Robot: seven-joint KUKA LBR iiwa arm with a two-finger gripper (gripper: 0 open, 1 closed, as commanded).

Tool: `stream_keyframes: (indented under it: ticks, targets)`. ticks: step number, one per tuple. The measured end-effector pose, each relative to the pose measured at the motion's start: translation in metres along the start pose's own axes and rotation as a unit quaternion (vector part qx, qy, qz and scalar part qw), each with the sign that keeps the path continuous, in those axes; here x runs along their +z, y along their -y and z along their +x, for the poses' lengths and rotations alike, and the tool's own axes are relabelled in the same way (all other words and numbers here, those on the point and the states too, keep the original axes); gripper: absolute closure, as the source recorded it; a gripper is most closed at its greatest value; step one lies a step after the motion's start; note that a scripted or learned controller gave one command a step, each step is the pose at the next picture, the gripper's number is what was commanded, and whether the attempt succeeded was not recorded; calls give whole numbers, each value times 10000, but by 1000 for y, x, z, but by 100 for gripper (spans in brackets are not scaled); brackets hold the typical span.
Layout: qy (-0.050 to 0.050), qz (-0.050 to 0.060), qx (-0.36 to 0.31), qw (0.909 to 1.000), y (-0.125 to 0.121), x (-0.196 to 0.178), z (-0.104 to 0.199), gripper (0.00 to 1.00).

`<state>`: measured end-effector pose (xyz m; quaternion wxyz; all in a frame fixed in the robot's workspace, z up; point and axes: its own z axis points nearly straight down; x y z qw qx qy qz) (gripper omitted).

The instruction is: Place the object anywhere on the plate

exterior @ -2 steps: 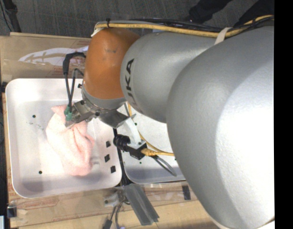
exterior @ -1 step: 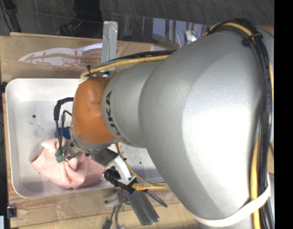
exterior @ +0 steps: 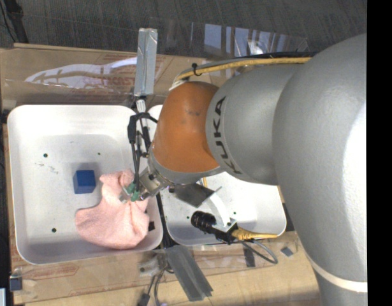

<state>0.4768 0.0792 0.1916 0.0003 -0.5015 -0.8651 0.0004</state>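
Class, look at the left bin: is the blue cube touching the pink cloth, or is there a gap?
Apart. The camera view shows a narrow strip of white bin floor between the blue cube and the pink cloth lying to its right.

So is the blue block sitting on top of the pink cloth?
No, the blue block sits on the left bin's white floor, just left of the pink cloth.

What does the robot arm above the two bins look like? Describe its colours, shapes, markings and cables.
The arm is bulky, smooth and rounded, finished in light grey. A glossy orange band bulges like a dome above the wrist. Black letters reading KUKA run along the grey casing beside it. A yellow cable runs along its upper side, and thin black cables loop down toward the end effector.
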Motion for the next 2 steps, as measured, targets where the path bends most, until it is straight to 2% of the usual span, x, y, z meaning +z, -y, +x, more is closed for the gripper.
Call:
stream_keyframes:
  ticks: [1,2]
  targets:
    - [4,-11,312,9995,25,-48,-45,100]
    - [0,8,223,9998,-44,-22,37,100]
